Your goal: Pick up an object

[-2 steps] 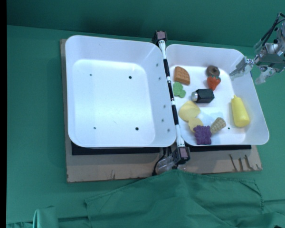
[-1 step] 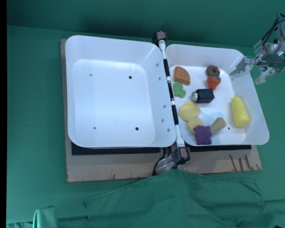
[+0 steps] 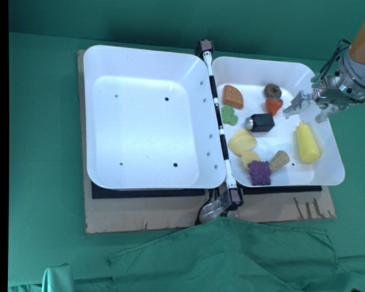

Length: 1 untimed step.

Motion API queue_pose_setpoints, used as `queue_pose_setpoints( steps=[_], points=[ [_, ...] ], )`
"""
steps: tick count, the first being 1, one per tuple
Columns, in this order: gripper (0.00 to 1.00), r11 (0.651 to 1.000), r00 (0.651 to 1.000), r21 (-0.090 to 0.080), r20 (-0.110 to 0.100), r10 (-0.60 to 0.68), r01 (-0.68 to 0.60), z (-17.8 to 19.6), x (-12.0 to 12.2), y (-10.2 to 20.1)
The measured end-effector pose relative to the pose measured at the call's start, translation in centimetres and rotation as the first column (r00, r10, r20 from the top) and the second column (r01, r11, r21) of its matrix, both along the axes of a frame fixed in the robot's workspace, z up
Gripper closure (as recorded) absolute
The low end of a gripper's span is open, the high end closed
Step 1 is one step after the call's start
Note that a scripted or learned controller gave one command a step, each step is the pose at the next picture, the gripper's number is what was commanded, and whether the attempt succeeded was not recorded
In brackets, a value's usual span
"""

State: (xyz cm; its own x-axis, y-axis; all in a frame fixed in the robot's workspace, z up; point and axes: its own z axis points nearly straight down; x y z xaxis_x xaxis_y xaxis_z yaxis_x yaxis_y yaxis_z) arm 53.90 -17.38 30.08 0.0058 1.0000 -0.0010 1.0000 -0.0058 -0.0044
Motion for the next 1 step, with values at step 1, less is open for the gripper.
queue_pose_setpoints(
  steps=[1],
  points=[
    [0.0, 1.0, 1.0, 0.001, -0.002, 0.001, -0.001, -6.29, -0.28, -0.25]
  ],
)
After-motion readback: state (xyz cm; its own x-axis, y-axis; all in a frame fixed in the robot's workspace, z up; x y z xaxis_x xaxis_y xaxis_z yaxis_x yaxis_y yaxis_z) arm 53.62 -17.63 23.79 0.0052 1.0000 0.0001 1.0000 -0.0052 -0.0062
